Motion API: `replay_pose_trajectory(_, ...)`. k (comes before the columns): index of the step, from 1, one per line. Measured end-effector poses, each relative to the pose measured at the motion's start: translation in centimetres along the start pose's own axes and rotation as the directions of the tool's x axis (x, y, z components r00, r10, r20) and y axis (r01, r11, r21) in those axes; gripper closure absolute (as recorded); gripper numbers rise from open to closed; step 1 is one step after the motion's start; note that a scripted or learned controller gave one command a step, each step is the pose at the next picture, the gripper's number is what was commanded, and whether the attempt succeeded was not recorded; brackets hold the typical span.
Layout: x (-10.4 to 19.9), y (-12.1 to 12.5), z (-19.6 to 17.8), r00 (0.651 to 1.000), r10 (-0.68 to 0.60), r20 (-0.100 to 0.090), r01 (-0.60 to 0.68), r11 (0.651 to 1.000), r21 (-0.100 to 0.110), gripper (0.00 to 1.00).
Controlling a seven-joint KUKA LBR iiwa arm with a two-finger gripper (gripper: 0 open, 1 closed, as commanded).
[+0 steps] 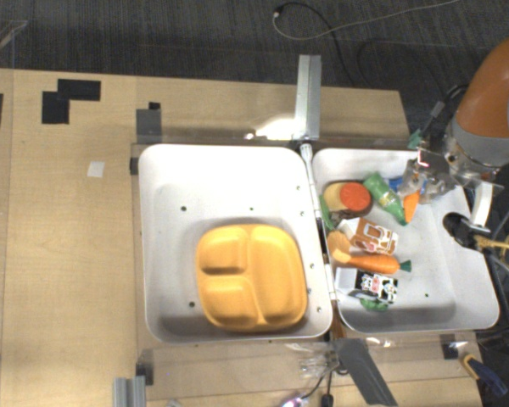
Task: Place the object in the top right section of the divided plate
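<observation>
Divided plate (251, 275), yellow, lies flat in the left bin (157, 227), toward its near edge and closer to its right edge than its left.

Arm (492, 108) comes in over the far-right corner of the right bin (458, 282). Gripper (420, 181) sits low near that bin's far edge, right of middle. Cannot tell how far it is open or whether it has hold of anything.

Small orange piece (411, 203) is right at the gripper's underside, touching or just beside it; cannot tell which. Likely the object for the task; it is in the right bin, well apart from the plate.

The other things are along the right bin's left edge:
- Red round piece (355, 197) on a yellow base, toward the far-left corner.
- Green piece (382, 189) just beside it, between it and the gripper.
- Small brown-and-white carton (374, 237) mid-edge.
- Carrot (375, 263) lying just below the carton.
- Black-and-white box (377, 287) toward the near-left corner.
</observation>
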State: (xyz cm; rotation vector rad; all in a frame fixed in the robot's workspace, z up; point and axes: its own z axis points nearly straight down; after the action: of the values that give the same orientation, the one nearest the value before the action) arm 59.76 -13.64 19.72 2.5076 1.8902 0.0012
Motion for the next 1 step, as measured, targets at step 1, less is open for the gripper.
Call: replay_pose_trajectory(1, 7.59, -1.74, 1.28, 0.905, -0.425, -0.001, 0.425, 0.905, 0.0, 1.0)
